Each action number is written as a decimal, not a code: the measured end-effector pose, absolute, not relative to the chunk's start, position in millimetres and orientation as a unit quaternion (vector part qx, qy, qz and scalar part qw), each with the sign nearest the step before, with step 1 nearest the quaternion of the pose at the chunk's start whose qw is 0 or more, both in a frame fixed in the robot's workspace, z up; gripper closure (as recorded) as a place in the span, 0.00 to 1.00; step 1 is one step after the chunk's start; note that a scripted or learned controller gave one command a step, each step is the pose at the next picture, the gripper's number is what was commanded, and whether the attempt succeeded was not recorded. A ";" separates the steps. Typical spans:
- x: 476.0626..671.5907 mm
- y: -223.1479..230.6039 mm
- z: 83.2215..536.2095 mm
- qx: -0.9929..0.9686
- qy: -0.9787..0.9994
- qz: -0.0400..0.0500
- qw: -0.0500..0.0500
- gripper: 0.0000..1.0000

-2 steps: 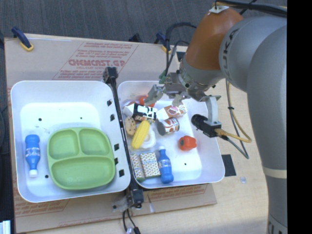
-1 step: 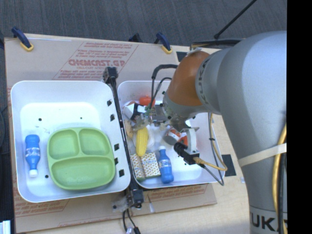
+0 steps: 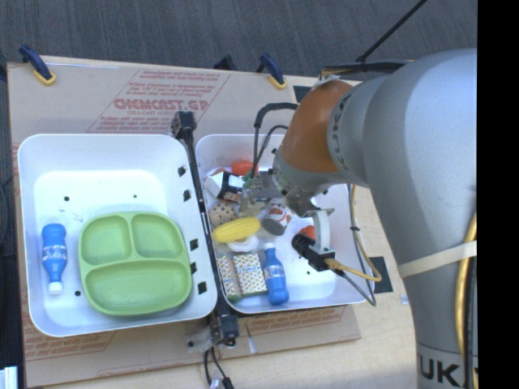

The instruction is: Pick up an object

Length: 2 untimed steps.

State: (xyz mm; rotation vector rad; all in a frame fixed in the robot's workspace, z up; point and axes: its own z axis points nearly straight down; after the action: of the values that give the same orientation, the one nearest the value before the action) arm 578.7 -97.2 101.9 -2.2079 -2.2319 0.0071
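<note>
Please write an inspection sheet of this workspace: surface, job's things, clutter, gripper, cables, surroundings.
Surface: cardboard sheet under two white bins, held by blue clamps.
Job's things: right bin holds yellow corn, blue bottle, patterned packets and small red items, crowded together.
Clutter: left bin holds a green divided plate and a second blue bottle, apart from each other.
Gripper: gripper low over the right bin's pile; finger state hidden by the wrist.
Cables: black cables at the wrist; yellow cable beside the bin.
Surroundings: dark grey floor.
</note>
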 end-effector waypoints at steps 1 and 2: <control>540.5 -90.6 192.6 -0.706 -0.708 0.000 0.000 1.00; 603.2 -136.4 291.1 -0.705 -0.709 0.000 -0.002 1.00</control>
State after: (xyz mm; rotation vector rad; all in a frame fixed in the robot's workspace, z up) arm 603.2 -136.4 291.1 -2.2176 -2.2303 -0.0007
